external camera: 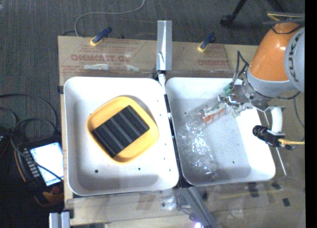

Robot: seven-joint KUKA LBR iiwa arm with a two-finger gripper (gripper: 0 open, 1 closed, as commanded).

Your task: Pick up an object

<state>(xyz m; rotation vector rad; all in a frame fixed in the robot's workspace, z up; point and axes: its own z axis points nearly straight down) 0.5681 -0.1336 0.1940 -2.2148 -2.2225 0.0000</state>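
A yellow pad-like object with a black ribbed top (123,128) lies in the middle of the left bin (79,172). In the right bin (257,167), a crumpled clear plastic wrapper (195,143) stretches from the middle toward the front. Its upper end carries an orange-red label (214,116). My gripper (229,100) hangs over the back right part of the right bin, right at the upper end of the clear plastic. Whether it touches or grips the plastic is hidden.
A metal post (164,46) stands behind the seam between the two bins. Two blue-and-yellow clamps (100,35) (207,41) hold the cardboard at the back. A tablet (43,161) lies on the floor to the left.
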